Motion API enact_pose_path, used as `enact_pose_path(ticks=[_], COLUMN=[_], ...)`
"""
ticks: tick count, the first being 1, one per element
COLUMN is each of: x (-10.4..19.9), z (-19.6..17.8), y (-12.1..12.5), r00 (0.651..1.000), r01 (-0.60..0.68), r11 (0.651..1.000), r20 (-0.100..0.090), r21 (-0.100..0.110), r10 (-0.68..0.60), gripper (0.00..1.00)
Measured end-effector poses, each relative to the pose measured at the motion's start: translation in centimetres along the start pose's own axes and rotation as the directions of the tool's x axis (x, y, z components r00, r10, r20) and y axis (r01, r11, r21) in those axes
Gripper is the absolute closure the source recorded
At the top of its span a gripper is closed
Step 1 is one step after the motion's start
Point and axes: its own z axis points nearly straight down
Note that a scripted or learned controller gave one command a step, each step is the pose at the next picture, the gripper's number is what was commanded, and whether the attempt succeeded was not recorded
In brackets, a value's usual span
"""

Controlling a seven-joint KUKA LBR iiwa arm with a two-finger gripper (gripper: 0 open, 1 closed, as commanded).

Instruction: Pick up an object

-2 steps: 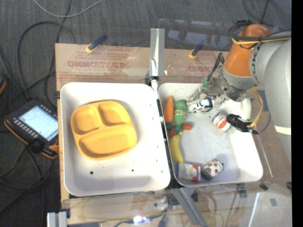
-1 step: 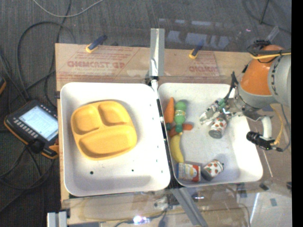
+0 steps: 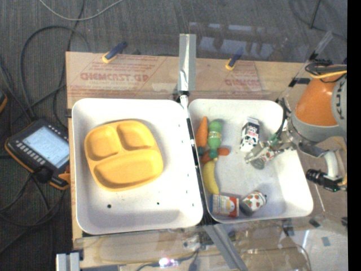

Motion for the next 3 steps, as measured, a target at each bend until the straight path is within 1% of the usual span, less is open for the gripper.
enact_pose_path(ticks=[1, 2, 3], x=[1.8, 2.0, 2.9], z=[0.1, -0.7, -9.4], y=[-2.9, -2.7, -0.6], r00=[0.992, 0.992, 0.986], r01=[-0.126, -0.124, -0.169], r11=[0.992, 0.992, 0.986], r20=[0.001, -0.003, 0.005], r21=[-0.001, -0.002, 0.002], r10=[0.126, 0.124, 0.169], gripper=[0.0, 1.0, 1.0])
